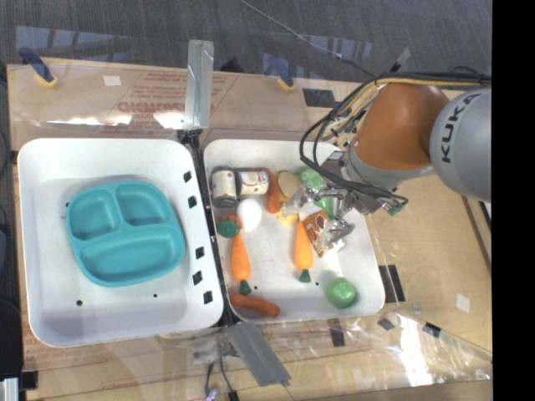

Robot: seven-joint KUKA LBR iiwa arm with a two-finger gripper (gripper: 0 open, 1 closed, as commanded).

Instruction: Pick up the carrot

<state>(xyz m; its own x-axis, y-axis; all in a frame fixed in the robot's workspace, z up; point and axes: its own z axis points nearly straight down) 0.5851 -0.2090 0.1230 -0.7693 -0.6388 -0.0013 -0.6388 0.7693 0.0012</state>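
Hovering low in the right bin [372,261], the gripper [328,224] crowds a carrot [302,246] to grasp it, though I cannot tell its grip.

White bins [50,324] looking like smooth matt plastic. Teal tray [125,232] in left bin showing soft plastic sheen. Carrot [303,245] looking like smooth, slightly glossy plastic. Gripper [330,215] showing bare shiny metal. Orange band [401,128] gleaming glossy. Counter [435,249] looking like pale wood, clear film lying glossy over it.
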